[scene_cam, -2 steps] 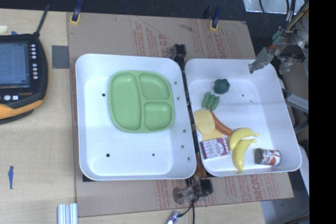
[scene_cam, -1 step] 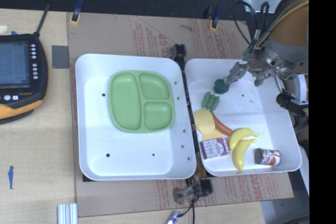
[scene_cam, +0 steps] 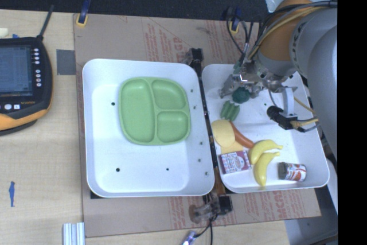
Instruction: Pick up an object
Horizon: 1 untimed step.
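My gripper (scene_cam: 241, 88) hangs low over the far left part of the right bin (scene_cam: 312, 140). Right under it is a dark green item (scene_cam: 240, 95), touching or very close to the gripper; I cannot tell whether it is held. A lighter green ribbed piece (scene_cam: 230, 111) lies just in front of it. Further forward in that bin lie a yellow wedge (scene_cam: 222, 132), an orange stick (scene_cam: 242, 138), a banana (scene_cam: 263, 159), a small red box (scene_cam: 234, 162) and a red-and-white can (scene_cam: 292, 171).
The left bin (scene_cam: 103, 140) holds a green divided plate (scene_cam: 155, 111). A pendant with a screen (scene_cam: 20, 80) sits on the bench at far left. The grey arm and its cables (scene_cam: 287, 106) cover the right bin's far right part.
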{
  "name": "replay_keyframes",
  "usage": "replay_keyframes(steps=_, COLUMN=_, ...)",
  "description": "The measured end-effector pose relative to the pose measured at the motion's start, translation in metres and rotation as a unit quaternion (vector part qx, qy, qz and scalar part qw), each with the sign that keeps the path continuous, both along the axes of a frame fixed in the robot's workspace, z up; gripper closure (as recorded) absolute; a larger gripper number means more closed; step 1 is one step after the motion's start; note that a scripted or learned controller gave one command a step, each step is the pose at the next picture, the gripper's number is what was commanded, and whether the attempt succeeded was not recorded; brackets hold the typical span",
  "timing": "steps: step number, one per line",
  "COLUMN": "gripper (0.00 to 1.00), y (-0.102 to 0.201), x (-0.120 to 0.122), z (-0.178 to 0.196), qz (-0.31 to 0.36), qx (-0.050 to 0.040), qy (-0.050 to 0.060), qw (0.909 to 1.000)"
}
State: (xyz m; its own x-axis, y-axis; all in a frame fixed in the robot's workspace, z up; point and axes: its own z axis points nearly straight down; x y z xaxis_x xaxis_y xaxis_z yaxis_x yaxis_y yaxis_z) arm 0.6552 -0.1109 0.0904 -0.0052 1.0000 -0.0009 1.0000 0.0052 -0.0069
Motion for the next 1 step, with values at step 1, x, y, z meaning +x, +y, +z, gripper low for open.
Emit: replay_keyframes(steps=1, gripper=1.0, y=-0.0011, x=0.0009, z=0.0117, qz=0.001, qx=-0.0003, qy=0.0, qw=1.0)
